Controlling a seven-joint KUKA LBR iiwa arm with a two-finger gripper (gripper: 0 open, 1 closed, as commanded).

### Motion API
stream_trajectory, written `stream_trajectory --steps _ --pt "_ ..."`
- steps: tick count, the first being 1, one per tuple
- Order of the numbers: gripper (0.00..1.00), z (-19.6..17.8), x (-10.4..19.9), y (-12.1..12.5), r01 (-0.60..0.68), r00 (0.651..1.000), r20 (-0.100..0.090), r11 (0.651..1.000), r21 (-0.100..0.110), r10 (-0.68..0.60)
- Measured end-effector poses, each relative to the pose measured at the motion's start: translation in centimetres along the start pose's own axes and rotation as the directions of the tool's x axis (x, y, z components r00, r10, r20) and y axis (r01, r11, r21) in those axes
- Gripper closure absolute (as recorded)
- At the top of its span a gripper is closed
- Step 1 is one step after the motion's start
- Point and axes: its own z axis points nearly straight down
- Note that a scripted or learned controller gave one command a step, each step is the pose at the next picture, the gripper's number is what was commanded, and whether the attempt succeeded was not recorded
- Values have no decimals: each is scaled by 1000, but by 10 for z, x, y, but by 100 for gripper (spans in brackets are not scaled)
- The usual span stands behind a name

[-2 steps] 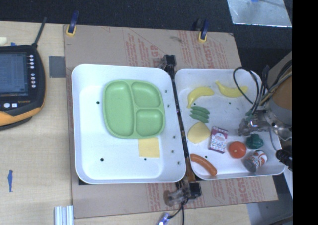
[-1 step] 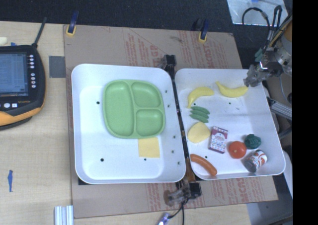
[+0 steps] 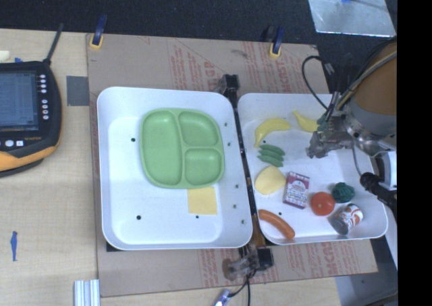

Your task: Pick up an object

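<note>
The arm (image 3: 374,95) is cut off by the right edge, and part of the small yellow piece (image 3: 305,121) is hidden behind the gripper (image 3: 318,149).

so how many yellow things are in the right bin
3, possibly more hidden by the gripper: a banana at upper left, a yellow piece near the top, partly behind the gripper, and a pale yellow lump by the left wall.

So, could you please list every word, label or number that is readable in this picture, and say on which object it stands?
Nothing reads clearly.
Small red printed box in the right white bin: pale label, too blurred.
Small red-and-white can in that bin: print too small.
Brown cardboard sheet under both bins: faint red lettering, illegible.
Orange-and-black handheld control pendant at left: screen text and button marks too small.
</note>
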Motion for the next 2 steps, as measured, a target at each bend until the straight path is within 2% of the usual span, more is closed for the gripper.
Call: stream_trajectory --steps 1,2 --pt "0 62 -65 4 1 1000 1 1000 0 -1" --pt "0 74 -64 94 -1 1000 -1 1000 -2 1"
